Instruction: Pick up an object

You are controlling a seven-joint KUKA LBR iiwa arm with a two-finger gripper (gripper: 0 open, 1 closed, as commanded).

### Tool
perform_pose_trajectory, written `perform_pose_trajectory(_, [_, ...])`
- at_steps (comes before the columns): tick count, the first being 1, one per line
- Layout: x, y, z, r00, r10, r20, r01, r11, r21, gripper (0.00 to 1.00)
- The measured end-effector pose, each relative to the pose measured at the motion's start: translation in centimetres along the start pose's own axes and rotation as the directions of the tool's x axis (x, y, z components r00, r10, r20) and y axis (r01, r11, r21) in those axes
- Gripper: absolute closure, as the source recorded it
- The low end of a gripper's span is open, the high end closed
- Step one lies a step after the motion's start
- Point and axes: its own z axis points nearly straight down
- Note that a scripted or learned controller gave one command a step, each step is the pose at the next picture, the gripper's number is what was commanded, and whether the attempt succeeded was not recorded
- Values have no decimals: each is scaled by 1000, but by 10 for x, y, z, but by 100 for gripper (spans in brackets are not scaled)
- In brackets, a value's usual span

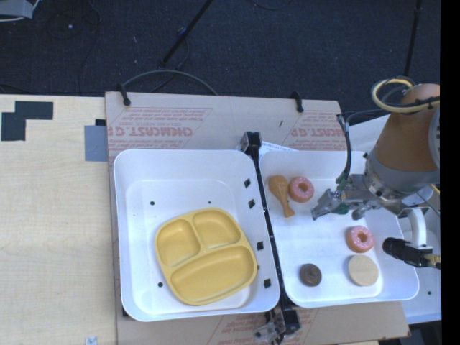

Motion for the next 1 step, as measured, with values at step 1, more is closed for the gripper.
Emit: perform_pose_trajectory(1, [0,2,-5,1000,-2,2,2,1000,-9,0])
